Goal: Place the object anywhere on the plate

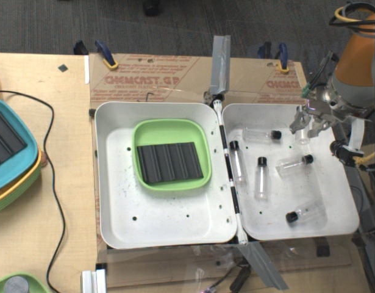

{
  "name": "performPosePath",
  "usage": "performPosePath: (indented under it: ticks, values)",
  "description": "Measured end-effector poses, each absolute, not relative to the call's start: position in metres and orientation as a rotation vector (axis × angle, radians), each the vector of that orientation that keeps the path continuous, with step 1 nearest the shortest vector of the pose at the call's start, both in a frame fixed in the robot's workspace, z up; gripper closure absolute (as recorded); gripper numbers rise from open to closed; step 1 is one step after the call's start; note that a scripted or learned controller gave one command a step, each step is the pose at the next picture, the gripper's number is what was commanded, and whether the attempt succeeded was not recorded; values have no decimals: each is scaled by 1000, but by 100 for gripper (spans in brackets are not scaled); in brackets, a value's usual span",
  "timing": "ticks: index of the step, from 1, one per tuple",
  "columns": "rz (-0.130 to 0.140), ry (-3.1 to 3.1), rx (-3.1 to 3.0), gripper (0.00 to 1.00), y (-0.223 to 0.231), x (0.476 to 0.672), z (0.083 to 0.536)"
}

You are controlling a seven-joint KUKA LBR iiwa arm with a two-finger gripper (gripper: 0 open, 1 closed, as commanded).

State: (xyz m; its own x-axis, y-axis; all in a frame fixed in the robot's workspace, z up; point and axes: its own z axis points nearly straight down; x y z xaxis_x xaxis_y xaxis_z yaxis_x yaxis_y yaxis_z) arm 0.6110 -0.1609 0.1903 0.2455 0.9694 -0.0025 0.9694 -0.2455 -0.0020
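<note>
- Two shallow white bins sit side by side on a bench, seen from above at a slant.
- The left bin (114,218) holds a green plate (171,133) with a dark ribbed mat (170,162) lying on it. No vial rests on the plate.
- The right bin (333,218) holds several clear vials with black caps, scattered and lying on their sides: one along the left wall (236,160), one near the middle (261,176), one at the top (260,134), one to the right (295,163), and one at the lower right (301,214).
- The arm (356,60) reaches in from the right, and its gripper (306,124) hangs over the upper right part of the right bin, near the top vial and the right one.
- Something clear shows just below the gripper, but the view is too blurred there to say whether it is a vial or part of the tool; I cannot tell whether the gripper is released or clenched.
- Judged from this layout, the task looks to be at its start: a vial must be grasped, carried across to the left bin and set on the plate.
- Brown cardboard (144,78) behind the bins bears red print, partly readable as "CHEMCAST"; the smaller lines are too faint to read.
</note>
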Motion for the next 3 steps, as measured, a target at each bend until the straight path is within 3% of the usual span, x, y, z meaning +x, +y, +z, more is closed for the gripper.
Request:
performPosePath:
  ticks: [1,2,3]
  values:
    - [5,-1929,-2479,0,-161,611,191]
    - [5,-1690,-2648,0,-142,567,264]
    - [9,-1369,-2827,0,-135,559,266]
